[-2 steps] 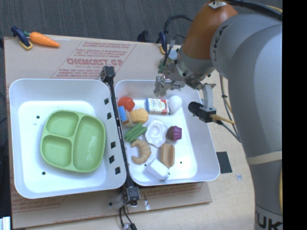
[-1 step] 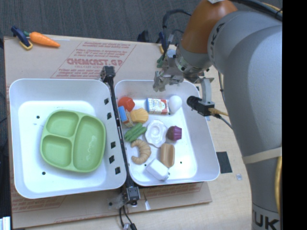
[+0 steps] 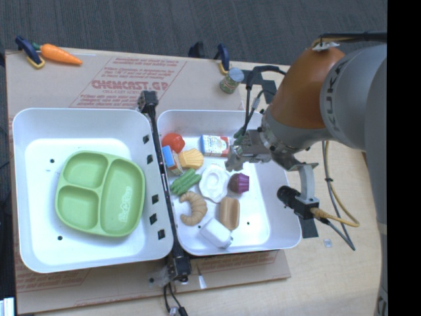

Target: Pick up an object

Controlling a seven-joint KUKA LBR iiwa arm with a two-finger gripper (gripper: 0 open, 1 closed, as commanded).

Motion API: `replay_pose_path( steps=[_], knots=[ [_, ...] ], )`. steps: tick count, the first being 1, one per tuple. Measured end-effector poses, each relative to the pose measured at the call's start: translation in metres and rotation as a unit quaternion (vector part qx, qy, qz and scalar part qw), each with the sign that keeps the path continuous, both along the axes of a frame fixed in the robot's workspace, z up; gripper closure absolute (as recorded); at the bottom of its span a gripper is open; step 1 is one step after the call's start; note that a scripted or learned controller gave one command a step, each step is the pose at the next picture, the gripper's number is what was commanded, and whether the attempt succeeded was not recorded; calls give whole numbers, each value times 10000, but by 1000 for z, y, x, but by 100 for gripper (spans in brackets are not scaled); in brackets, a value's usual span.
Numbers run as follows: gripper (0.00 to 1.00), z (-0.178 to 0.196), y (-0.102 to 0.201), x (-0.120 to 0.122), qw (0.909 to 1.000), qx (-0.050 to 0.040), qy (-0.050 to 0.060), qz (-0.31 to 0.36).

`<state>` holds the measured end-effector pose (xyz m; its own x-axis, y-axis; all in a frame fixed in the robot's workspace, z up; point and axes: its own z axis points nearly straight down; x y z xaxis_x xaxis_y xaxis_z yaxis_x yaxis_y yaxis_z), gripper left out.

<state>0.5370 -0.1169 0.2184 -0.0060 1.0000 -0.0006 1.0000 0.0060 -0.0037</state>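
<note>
End effector (image 3: 238,158) low in right bin (image 3: 279,232), above purple toy (image 3: 239,182); finger state: cannot tell. Approach step; next, descend and close.

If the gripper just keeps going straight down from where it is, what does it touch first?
Most likely the purple toy, which lies just below the gripper in the right bin. The white egg-shaped piece sits close beside it, and depth is hard to judge from this slanted view, so it could land between them.

Bench (image 3: 99,87), two white bins (image 3: 39,127) side by side, toy carrot (image 3: 60,54), small can (image 3: 229,81)
</note>
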Motion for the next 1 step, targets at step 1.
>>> replay_pose_path(
  steps=[1],
  knots=[
    [100,-19,-49,28,10000,-3,-7,-8]
  ],
)
